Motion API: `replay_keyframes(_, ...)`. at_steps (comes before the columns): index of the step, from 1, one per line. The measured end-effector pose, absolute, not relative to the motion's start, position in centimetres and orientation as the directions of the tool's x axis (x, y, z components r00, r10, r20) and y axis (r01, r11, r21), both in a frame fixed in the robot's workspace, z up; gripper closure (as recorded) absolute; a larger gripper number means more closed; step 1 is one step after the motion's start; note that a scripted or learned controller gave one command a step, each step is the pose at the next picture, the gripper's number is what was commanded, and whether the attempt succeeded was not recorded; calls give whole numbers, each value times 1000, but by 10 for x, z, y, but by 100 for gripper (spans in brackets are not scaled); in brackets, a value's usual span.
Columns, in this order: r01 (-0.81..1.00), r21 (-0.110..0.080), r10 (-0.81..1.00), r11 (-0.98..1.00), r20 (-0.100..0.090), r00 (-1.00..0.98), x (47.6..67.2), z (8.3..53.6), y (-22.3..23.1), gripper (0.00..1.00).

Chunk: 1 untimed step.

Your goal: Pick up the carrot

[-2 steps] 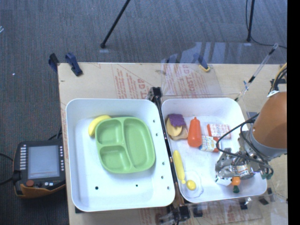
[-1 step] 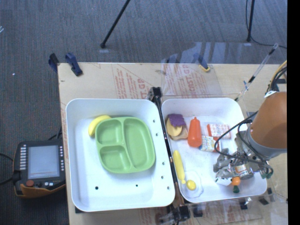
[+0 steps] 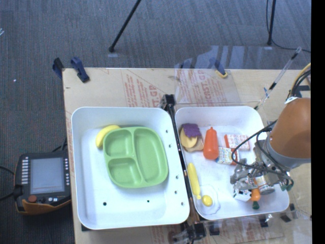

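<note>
Red mirrored printing crosses the cardboard sheet (image 3: 152,88) on the counter (image 3: 244,88); its letters are too small to read.

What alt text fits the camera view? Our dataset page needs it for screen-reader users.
The gripper hangs low over the right bin's near right corner, a small carrot beside it. The left bin holds a green tray and a banana.

Single fixed camera, high above bench (image 3: 127,85), angled down (both bins (image 3: 86,197) framed)
</note>
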<state>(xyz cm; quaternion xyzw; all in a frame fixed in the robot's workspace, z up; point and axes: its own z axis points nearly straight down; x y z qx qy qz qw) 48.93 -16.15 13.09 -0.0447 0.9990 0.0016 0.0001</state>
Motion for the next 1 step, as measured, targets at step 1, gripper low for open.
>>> replay_keyframes(1,-120,2,-120,993,-1,-993,497,141,-162,100)
